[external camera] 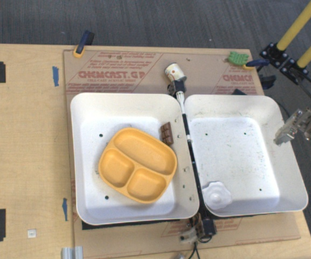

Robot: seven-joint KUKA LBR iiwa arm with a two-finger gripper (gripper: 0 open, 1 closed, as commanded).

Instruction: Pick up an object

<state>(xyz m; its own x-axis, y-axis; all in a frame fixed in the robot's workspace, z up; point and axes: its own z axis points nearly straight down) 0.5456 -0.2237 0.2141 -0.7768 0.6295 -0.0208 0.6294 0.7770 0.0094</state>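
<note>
A yellow divided plate [138, 165] with three compartments lies in the left bin [90, 117]. A small brown bar [166, 134] rests beside the plate's upper right rim, near the bin's right wall. In the right bin [236, 144] a small clear, whitish piece [217, 194] sits at the near left corner. My gripper [294, 127] hangs at the far right, over the right bin's outer rim, apart from all of these objects.
Both bins sit on a brown board [117, 72] on the wooden bench. A white and black clip [174, 75] stands at the back where the bins meet. A blue-yellow clamp [83, 42] and a green clamp [237, 58] hold the board. Yellow poles [302, 16] rise at the back right.
</note>
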